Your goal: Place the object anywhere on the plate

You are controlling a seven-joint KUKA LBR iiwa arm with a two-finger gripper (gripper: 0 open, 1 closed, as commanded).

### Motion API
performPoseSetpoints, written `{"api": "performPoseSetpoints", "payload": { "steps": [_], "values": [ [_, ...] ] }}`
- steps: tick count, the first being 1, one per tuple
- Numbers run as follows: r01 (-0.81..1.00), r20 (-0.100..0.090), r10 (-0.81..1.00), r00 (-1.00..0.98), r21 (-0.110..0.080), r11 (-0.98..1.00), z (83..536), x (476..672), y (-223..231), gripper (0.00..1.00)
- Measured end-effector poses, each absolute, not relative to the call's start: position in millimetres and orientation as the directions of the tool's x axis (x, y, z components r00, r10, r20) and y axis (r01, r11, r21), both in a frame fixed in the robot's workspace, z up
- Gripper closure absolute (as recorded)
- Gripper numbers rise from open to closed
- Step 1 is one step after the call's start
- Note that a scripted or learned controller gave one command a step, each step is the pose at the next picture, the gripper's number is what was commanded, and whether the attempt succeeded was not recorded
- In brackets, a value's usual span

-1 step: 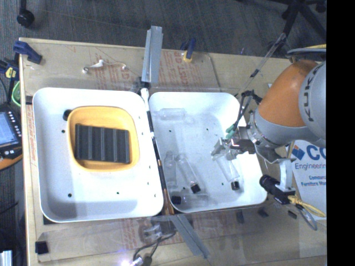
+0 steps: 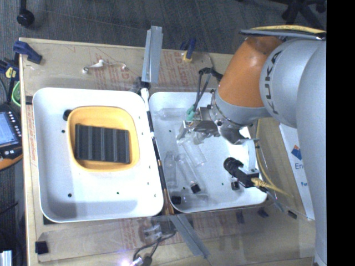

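A yellow plate (image 2: 100,114) with a dark grey ribbed centre lies in the left bin (image 2: 83,204). My gripper (image 2: 192,128) hangs over the upper middle of the right bin (image 2: 222,201), well to the right of the plate. Below and around it lie clear plastic pieces: one (image 2: 192,152) just under the gripper, one (image 2: 166,114) near the bin's top left, one (image 2: 172,167) by the left wall. The metal and clear plastic blur together, so nothing can be made out between the gripper's tips.
Two small black bits (image 2: 195,188) (image 2: 176,199) lie near the right bin's front edge. A small dark thing (image 2: 66,115) peeks out at the plate's upper left. A metal bar (image 2: 151,51) and clamps stand behind the bins.
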State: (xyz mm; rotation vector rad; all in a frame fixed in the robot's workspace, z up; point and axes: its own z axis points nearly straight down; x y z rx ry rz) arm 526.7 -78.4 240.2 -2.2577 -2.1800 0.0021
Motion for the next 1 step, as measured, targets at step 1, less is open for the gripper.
{"api": "performPoseSetpoints", "payload": {
  "steps": [1],
  "values": [
    [1.000, 0.000, 1.000, -0.028, -0.004, 0.028, 236.2, 561.6, -9.4, 1.00]
  ]
}}
